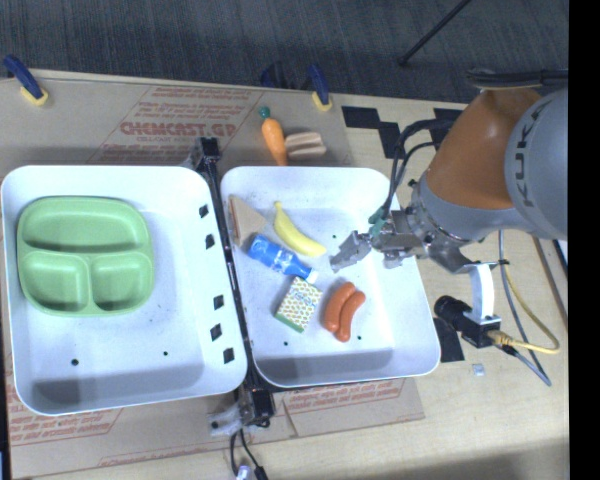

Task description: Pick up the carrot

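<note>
Landmark: right bin (pixel 405 353). In it: banana (pixel 296 232), blue bottle (pixel 278 256), patterned block (pixel 298 305), sausages (pixel 342 309), tan wedge (pixel 242 218). Left of it, second bin (pixel 40 383) holds a green divided tray (pixel 83 254) (smooth plastic). Carrot (pixel 272 138) lies on the tabletop (pixel 480 408) just beyond its far rim, beside a bun (pixel 305 146). Gripper (pixel 348 252) over its right half; fingers' state: cannot tell (blurred).

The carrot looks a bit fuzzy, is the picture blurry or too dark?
In the camera view, the carrot behind the right bin is soft but easy to make out; light is even, shadows faint; the gripper is a bit blurred.
</note>
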Available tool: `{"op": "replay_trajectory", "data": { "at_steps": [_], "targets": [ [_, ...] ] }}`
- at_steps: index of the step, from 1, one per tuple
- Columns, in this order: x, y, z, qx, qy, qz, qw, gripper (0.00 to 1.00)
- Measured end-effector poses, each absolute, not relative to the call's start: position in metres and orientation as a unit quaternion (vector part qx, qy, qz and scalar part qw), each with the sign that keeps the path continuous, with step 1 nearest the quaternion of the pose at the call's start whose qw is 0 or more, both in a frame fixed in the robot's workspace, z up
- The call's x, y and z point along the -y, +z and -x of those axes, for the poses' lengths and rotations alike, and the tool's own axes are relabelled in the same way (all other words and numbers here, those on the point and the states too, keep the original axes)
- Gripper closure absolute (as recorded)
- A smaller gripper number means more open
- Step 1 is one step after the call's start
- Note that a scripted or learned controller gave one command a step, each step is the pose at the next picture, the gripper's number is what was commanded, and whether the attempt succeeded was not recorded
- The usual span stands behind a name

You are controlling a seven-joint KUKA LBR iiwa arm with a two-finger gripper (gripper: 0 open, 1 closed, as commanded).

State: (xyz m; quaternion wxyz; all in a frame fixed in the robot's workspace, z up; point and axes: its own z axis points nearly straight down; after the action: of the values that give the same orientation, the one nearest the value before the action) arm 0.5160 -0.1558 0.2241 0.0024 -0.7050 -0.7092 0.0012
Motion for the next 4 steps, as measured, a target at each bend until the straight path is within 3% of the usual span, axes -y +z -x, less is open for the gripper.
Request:
{"op": "replay_trajectory", "data": {
  "at_steps": [1, 2, 3, 4],
  "targets": [
    [0.093, 0.106, -0.535, 0.705, 0.0016, 0.710, 0.002, 0.00],
    [0.090, 0.192, -0.573, 0.594, 0.0014, 0.805, 0.001, 0.00],
    [0.006, 0.191, -0.656, 0.626, 0.0010, 0.780, 0.002, 0.00],
    [0.003, 0.192, -0.656, 0.566, 0.0013, 0.825, 0.001, 0.00]
  ]
}}
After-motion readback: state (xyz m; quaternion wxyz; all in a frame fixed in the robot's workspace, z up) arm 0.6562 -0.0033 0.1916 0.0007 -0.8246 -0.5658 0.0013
